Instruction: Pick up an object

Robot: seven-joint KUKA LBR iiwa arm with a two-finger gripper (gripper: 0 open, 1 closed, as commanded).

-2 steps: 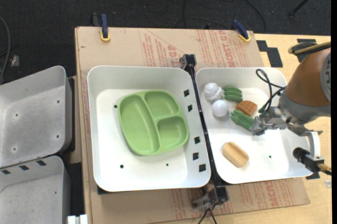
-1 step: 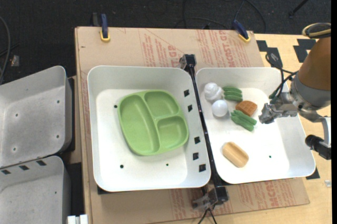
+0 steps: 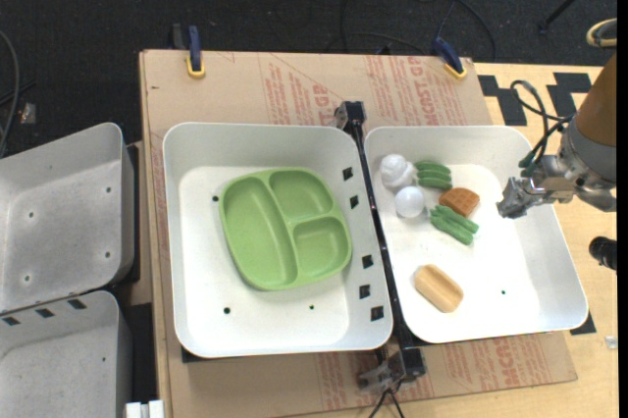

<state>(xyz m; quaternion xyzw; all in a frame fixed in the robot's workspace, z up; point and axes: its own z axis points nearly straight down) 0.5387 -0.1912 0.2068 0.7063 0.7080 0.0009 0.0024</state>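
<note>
My hand (image 3: 512, 202) hangs over the right edge of the right bin (image 3: 549, 308), and I cannot tell how it is set from this slant; nothing shows in it. The food toys lie apart from it, toward the bin's left half: two white balls (image 3: 400, 185), a green pod (image 3: 433, 175), a brown piece (image 3: 459, 201) touching another green pod (image 3: 453, 224), and a tan bread roll (image 3: 438, 287) (alone, nearer the front). A green divided plate (image 3: 286, 228) sits in the left bin (image 3: 196, 308)
</note>
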